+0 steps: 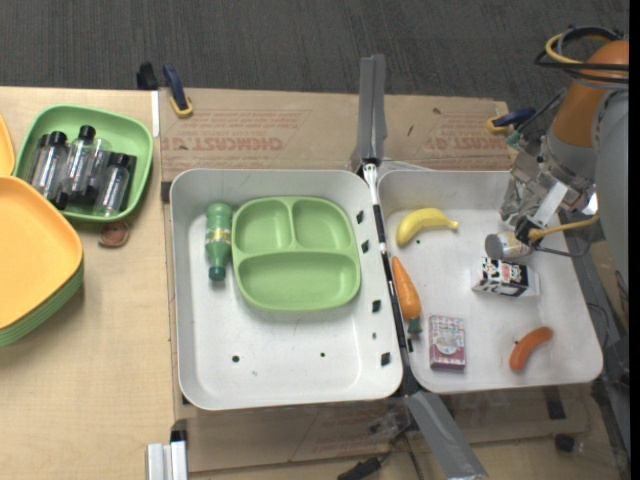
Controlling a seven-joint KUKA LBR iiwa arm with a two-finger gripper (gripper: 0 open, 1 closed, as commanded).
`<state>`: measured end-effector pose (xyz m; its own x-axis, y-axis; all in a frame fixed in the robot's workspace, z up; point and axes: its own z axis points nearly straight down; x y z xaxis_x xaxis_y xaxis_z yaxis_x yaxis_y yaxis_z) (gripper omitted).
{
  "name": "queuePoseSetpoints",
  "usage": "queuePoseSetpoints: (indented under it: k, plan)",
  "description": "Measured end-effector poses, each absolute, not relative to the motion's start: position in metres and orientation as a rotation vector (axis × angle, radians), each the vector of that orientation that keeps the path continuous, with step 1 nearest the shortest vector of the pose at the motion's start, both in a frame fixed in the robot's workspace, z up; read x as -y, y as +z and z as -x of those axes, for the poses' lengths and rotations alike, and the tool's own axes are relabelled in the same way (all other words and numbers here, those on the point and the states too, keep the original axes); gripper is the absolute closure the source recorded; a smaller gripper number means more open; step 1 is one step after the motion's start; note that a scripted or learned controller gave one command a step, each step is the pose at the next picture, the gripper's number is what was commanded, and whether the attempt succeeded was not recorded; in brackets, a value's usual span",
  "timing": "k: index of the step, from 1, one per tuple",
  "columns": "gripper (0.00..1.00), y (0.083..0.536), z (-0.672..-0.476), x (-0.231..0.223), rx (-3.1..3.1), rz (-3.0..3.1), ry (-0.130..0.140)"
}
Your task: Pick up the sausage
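camera view | sausage (530, 348) in right bin (490, 333) near corner, well apart from pincer (518, 218) | pincer open or closed: cannot tell

A dark grey carpet (300, 18) with a fine weave covers the floor beyond the bench. The bench (90, 398) has a pale wood top under soft, even light. A brown cardboard sheet (270, 138) with red print lies across it. A blue clamp (178, 93) sits at its far left corner. A grey metal bar (371, 108) crosses the sheet's far edge near the middle.
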<state>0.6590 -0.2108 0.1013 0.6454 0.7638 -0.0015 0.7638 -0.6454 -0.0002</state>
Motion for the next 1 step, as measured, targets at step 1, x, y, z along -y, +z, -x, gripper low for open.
queuePoseSetpoints:
  k: [1]
  plan:
    - [1.0, 0.0913, -0.6444, 0.2062, -0.903, -3.011, -0.006]
